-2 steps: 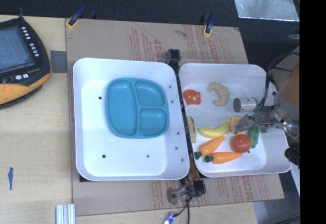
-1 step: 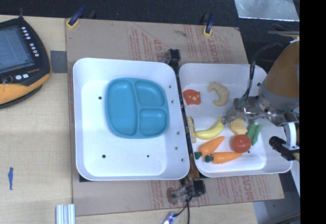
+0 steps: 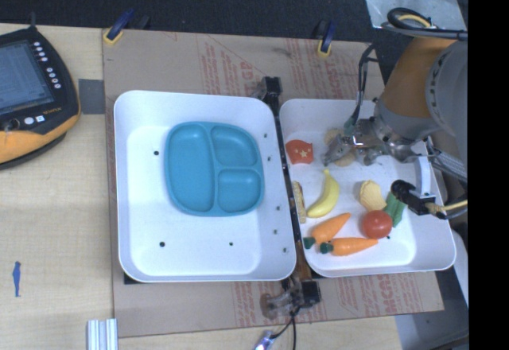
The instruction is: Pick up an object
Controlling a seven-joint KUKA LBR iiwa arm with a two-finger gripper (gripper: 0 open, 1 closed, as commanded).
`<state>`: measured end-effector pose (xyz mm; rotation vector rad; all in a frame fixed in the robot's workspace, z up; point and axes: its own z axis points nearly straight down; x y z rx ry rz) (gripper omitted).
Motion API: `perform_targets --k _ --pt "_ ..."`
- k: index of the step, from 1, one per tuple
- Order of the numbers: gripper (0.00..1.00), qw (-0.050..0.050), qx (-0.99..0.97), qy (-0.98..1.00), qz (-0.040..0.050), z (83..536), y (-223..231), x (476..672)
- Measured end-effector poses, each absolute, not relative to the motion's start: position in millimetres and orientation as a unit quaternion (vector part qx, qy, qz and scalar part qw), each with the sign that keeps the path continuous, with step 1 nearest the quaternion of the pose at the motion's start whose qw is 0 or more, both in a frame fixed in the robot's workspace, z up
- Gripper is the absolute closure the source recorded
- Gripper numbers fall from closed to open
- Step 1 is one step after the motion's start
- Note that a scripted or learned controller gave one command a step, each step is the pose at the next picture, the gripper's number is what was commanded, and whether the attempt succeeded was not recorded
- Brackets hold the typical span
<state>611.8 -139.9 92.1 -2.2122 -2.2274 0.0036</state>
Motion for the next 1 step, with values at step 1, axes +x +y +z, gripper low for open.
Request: perform_targets --k 1 --pt "0.00 -0.002 -0.706 -0.708 0.0016 93.1 -118.3 656.6"
